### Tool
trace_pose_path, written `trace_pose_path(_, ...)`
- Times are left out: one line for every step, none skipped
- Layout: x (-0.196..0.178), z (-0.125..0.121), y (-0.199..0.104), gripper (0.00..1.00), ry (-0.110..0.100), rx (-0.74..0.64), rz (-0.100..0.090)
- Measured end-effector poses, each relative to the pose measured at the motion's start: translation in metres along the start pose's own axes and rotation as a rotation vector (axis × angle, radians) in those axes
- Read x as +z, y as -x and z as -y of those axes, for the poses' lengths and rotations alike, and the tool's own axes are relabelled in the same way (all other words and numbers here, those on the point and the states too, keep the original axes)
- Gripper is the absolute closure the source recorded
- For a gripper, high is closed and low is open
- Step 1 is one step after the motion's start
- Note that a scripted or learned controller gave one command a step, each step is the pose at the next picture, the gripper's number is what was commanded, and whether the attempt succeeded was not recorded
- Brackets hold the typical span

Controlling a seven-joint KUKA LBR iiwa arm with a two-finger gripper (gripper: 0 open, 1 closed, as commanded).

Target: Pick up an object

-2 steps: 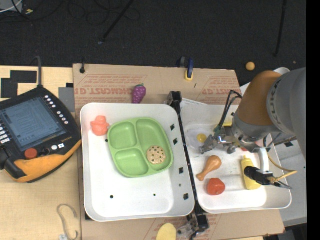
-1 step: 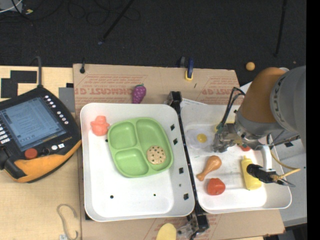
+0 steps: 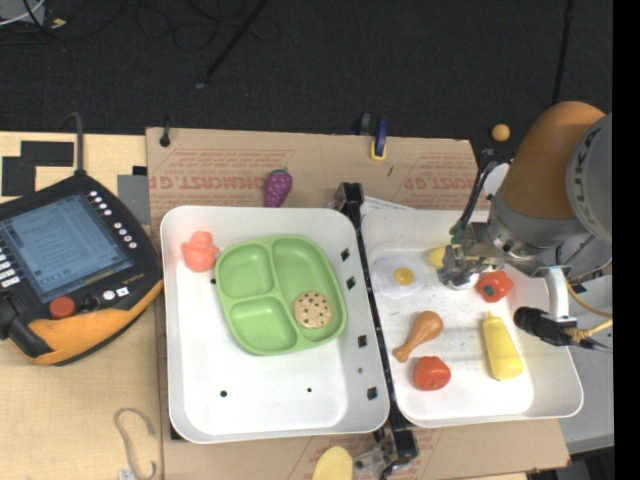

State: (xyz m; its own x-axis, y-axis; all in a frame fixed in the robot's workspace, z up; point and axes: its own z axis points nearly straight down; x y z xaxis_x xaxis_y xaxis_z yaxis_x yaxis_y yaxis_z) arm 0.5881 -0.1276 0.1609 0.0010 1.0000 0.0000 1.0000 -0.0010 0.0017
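Observation:
My gripper (image 3: pixel 458 271) reaches down into the right bin (image 3: pixel 560 398) near its upper middle. A small yellow piece (image 3: pixel 438 257) lies just to its left, and a red tomato-like piece (image 3: pixel 493 287) lies just to its right. Further left lies a small yellow round piece (image 3: pixel 403 277). A chicken drumstick (image 3: pixel 419 334), a red tomato (image 3: pixel 432 373) and a yellow bottle (image 3: pixel 501 346) lie in the bin's lower half. I see nothing between the fingers.
The left bin (image 3: pixel 200 388) holds a green divided plate (image 3: pixel 275 293) with a cookie (image 3: pixel 313 310) in one section, and a pink toy (image 3: pixel 200 252). Purple grapes (image 3: pixel 278 186) lie behind the bins. A teach pendant (image 3: pixel 70 258) sits at the left.

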Motion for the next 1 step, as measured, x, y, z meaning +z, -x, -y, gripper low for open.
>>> trace_pose_path(-0.0590,0.0027,-0.0069,1.00,0.001,-0.001,0.000)
